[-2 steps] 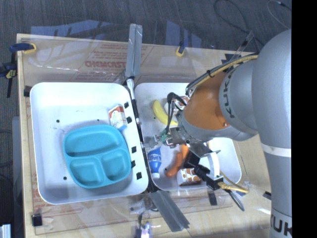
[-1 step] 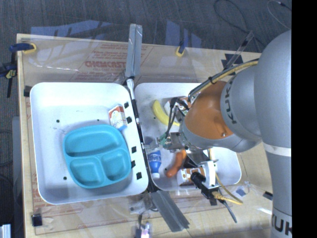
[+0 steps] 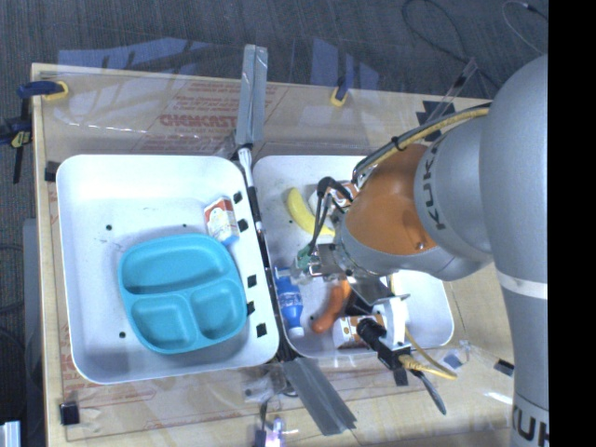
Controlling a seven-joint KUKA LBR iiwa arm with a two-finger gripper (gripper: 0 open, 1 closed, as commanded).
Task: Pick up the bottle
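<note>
1. The small clear plastic bottle with a blue label [image 3: 289,303] lies on its side in the right shallow white bin [image 3: 438,317], against that bin's left wall, near its front corner.
2. Just right of it lie an orange carrot-shaped toy [image 3: 328,311] and, further back, a yellow banana [image 3: 300,211].
3. The grey arm's gripper [image 3: 349,282] hangs over the middle of the right bin, beside the bottle; its state cannot be told.
4. The left white bin [image 3: 84,250] holds a turquoise three-compartment tray [image 3: 182,293] and a small red-and-white carton [image 3: 220,220].
5. Both bins rest on a pale wooden bench [image 3: 140,101] under clear sheeting, on dark grey carpet [image 3: 140,17].
</note>
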